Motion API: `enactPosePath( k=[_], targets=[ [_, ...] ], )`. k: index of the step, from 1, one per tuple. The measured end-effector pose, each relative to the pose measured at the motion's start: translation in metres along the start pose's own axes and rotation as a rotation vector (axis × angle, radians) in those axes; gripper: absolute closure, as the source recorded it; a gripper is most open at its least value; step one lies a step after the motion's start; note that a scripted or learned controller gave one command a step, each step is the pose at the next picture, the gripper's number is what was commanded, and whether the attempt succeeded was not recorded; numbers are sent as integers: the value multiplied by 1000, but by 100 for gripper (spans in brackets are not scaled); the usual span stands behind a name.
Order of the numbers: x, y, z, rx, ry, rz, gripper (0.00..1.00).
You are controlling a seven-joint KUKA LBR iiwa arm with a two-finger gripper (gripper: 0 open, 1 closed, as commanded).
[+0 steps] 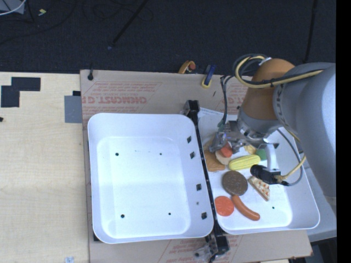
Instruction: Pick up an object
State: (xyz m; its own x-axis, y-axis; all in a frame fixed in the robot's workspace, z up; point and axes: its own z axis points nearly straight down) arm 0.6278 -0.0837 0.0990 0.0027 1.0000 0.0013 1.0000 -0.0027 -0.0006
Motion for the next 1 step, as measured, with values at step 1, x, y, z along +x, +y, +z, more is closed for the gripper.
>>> enactPosePath(
  k=[1],
  targets=[
    [65, 18, -95, -8, 1, -10, 100]
  ],
)
